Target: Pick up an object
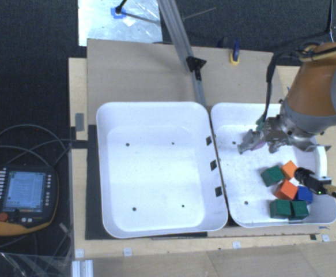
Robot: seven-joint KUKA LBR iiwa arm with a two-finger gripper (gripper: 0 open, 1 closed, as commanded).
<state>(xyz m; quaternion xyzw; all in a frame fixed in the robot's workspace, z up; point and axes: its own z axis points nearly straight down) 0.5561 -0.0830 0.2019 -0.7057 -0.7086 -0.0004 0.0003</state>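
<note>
Control pad (21, 199) with screen on dark floor at 8 o'clock, wires looping around. Shiny sheet (119, 10) at 12 o'clock. Metal pole (179, 33) slanting down toward bins.

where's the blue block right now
The blue block sits in the right bin, near its lower right corner, just below the orange blocks and above a green block.

Tan bench (144, 68) bears two white bins (156, 172) side by side, blue clip (235, 55) near rear.
</note>
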